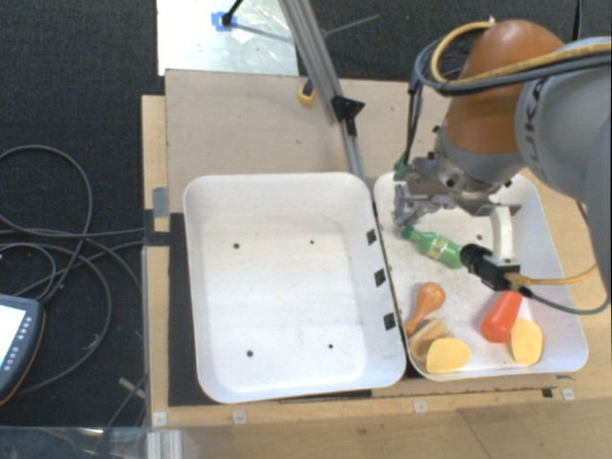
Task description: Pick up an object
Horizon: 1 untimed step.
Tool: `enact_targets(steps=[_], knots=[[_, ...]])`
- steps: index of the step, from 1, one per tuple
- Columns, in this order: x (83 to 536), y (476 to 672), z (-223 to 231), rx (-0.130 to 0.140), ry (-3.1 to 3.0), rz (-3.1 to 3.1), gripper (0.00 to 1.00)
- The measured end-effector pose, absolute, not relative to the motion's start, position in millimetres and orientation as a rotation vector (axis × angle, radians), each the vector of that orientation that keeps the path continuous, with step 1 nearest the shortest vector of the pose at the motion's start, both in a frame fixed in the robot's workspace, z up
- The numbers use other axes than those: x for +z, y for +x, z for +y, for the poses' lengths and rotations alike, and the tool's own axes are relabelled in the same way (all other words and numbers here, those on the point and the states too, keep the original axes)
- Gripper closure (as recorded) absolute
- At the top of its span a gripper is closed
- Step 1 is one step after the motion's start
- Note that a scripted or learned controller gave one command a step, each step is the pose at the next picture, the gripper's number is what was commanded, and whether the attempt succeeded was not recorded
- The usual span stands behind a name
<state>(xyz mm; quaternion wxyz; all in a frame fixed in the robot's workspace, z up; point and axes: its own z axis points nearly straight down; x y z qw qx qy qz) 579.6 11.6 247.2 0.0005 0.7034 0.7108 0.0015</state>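
A robotics lab. A wooden desk (239,122) carries two white bins (287,285) on dark carpet (76,65). Loose cables (57,247) and a tripod leg (316,55) surround it.

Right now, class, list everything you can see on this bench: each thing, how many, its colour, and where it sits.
Bins: two, white, side by side on the bench.
Bottle: one, green, lying in the right bin below the claw.
Toy drumstick: one, orange-brown, right bin near the divider.
Yellow pieces: two, right bin's near edge.
Red piece: one, right bin, beside a yellow piece.
Cables: several, black, floor at left.
Arm: one, grey with orange band.
Claw: one, metal, over the right bin.
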Motion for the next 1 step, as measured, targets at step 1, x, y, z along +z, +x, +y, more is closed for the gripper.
enact_targets(steps=[1], knots=[[252.9,586.2,68.3,0.007,2.209,2.234,1.0]])
